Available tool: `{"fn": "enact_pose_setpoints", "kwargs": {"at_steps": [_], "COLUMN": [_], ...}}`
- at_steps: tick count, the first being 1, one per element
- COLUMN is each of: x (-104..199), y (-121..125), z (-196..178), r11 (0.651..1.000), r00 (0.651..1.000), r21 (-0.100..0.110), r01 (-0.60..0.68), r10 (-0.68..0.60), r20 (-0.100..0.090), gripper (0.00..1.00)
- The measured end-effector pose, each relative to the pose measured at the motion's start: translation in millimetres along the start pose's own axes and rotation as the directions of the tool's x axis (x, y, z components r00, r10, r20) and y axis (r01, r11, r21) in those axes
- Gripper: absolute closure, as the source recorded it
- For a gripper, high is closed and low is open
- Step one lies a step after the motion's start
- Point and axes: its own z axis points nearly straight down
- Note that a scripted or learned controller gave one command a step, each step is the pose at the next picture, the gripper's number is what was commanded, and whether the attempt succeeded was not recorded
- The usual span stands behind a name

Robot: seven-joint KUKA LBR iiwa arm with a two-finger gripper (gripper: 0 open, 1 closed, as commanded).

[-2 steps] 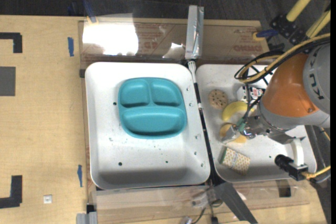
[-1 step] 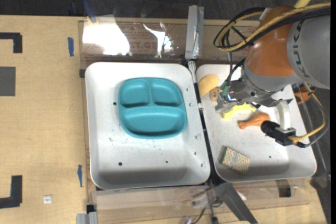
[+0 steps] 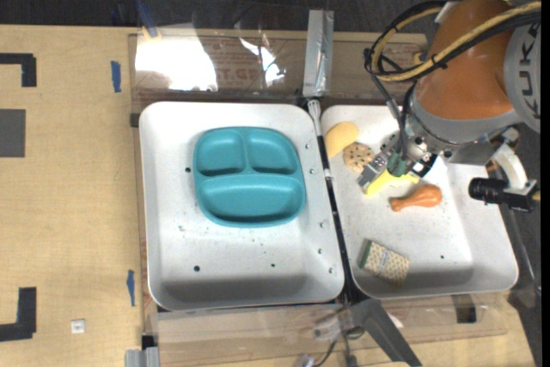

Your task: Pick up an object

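camera view: pincer (image 3: 383, 170) tips blur against yellow object (image 3: 397, 177), mostly hidden.

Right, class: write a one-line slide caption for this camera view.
Arm's gripper low over the right bin beside a toy drumstick; teal divided plate in the left bin.

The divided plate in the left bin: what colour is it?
Teal divided plastic plate, plain, clearest in the camera view.

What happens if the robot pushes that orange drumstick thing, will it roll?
The orange drumstick lies on its side on the right bin floor; rounded, so it would probably roll or spin. It looks like smooth plastic, likely light and a bit slippery.
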Motion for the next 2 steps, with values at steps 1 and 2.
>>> {"fn": "enact_pose_setpoints", "kwargs": {"at_steps": [1,2], "x": [-2.9,-16.1], "y": [-86.7,-94.5], "z": [44.4,127.9], "r11": [0.999,0.969], "r00": [0.999,0.969], "r21": [0.007,0.0], "r01": [-0.046,-0.249], "r10": [0.046,0.249], "r20": [-0.005,-0.001], "gripper": [1.0,1.0]}}
